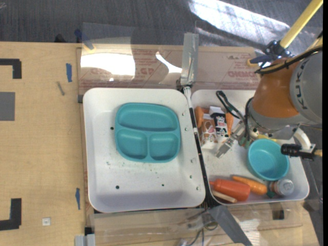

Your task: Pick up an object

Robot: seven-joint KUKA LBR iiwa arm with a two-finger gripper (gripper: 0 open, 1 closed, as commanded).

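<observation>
Hand hangs just left of teal bowl

Shiny plastic, dull wood

The teal plate and teal bowl at 3 o'clock look like smooth plastic. Both white bins look smooth and a bit glossy. The bench at 9 o'clock looks like matt wood.
</observation>
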